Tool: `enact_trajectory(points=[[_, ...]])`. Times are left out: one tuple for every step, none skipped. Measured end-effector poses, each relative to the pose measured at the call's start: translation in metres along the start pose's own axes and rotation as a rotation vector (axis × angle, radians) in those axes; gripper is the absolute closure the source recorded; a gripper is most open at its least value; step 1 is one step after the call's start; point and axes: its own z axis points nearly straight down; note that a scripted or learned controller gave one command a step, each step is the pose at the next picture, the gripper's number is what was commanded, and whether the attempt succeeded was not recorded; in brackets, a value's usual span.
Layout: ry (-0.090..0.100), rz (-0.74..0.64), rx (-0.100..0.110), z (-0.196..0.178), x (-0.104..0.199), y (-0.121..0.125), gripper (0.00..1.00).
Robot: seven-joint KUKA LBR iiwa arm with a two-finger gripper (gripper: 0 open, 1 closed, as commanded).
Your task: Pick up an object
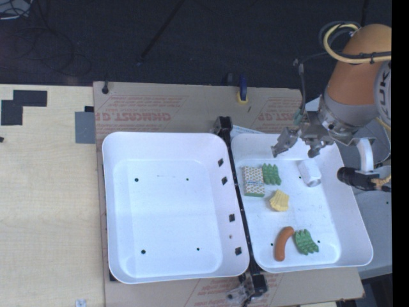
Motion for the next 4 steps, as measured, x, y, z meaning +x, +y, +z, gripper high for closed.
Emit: enact_trajectory(points=[[0.000,-0.001,0.004,0.055,0.006,0.003,0.00],[-0.001,0.000,-0.001,0.110,-0.012,0.030,0.00],[-0.001,0.006,-0.014,0.144,0.000,0.008,0.00],[-0.006,0.005,-0.007,0.070,-0.093,0.015,0.00]])
